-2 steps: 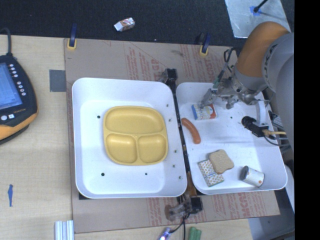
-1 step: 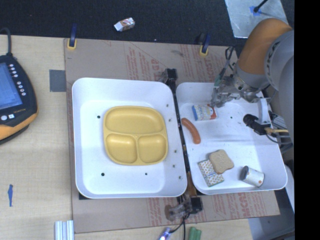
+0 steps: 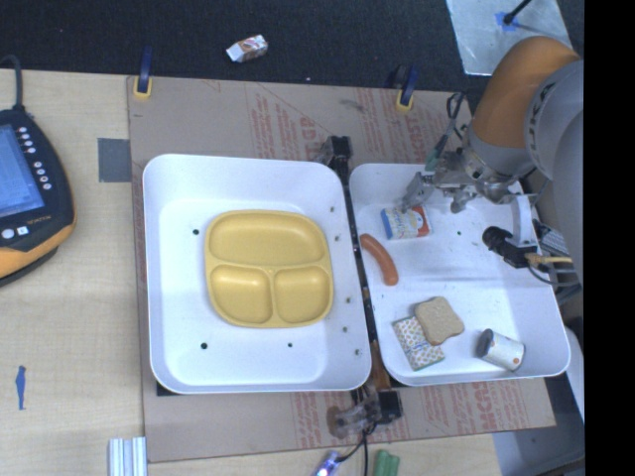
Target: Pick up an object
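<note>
A wooden bench [image 3: 79, 345] under brown cardboard [image 3: 298, 117], dark floor [image 3: 198, 8] beyond.

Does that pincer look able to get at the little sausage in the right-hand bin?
Probably yes. The sausage lies alone on bare bin floor near the left wall of the right bin, with nothing on top of it. The pincer hovers close by, over a small packet.

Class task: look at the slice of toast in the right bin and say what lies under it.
The toast overlaps one corner of a flat patterned packet on the right bin floor. The packet's covered corner is hidden.
</note>
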`<state>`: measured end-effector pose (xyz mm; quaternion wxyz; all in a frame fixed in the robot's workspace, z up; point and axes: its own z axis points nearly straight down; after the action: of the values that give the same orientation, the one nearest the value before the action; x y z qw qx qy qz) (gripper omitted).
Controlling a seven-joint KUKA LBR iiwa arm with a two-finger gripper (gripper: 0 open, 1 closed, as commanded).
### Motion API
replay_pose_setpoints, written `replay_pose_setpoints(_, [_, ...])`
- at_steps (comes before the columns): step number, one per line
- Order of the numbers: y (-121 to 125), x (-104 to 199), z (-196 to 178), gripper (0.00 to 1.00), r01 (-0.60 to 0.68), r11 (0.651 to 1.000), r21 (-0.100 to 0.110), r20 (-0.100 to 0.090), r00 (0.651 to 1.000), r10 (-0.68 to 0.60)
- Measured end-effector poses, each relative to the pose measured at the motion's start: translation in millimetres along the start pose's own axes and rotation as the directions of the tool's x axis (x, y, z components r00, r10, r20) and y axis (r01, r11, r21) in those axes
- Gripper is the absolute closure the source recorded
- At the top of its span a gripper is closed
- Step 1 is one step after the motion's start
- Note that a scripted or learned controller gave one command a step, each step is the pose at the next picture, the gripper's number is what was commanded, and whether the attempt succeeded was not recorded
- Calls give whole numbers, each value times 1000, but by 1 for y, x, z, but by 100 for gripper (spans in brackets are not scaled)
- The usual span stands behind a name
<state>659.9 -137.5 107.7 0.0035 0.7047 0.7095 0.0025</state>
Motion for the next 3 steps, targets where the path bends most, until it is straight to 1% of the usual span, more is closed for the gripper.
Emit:
replay_pose_setpoints(1, [-37, 39, 16, 0, 1, 1000, 14, -1, 1000, -1])
replay_pose_setpoints(2, [-3, 15, -8, 0, -2, 1000, 9, -2, 1000, 2])
replay_pose_setpoints(3, [-44, 42, 16, 0, -2, 1000, 13, 0, 1000, 2])
